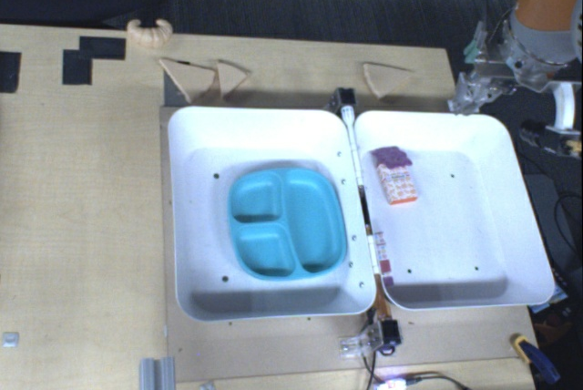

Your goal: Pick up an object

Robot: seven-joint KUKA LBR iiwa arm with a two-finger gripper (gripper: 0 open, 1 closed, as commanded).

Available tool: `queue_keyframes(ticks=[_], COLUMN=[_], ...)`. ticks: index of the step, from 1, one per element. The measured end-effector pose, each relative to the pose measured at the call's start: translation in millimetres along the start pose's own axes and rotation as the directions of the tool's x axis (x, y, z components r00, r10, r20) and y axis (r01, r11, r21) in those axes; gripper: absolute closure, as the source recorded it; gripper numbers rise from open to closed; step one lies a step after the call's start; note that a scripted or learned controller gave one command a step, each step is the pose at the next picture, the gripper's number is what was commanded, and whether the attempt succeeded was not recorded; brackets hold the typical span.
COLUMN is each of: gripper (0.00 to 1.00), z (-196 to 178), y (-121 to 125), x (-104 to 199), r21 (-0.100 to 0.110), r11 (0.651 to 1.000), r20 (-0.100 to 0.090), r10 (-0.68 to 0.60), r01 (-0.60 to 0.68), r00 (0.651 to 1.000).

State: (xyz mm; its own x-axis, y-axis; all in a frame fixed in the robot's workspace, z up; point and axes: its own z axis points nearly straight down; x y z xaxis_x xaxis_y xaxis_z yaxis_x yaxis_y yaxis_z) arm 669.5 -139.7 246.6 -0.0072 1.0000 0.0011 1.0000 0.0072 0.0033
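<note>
My claw (pixel 466 95) hangs at the upper right, past the right bin (pixel 496 197); I can't tell how it stands.

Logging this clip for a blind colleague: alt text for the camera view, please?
The gripper hovers at the right bin's far corner, away from the small box lying near its left wall. The left bin holds a blue divided tray.

Blue divided tray (pixel 287 220) flat, left bin, small box (pixel 395 175) right bin
</note>
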Motion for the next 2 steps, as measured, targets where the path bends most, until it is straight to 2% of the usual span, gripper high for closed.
queue_keyframes(ticks=[1, 2], gripper=[1.0, 1.0], z=[32.5, -4.9], y=[-1.3, 0.8], x=[-50.8, 18.8], r21=[0.001, -0.003], r11=[1.0, 1.0], r20=[0.002, 0.0], r10=[0.005, 0.0], r01=[-0.005, 0.0], r00=[1.0, 1.0])
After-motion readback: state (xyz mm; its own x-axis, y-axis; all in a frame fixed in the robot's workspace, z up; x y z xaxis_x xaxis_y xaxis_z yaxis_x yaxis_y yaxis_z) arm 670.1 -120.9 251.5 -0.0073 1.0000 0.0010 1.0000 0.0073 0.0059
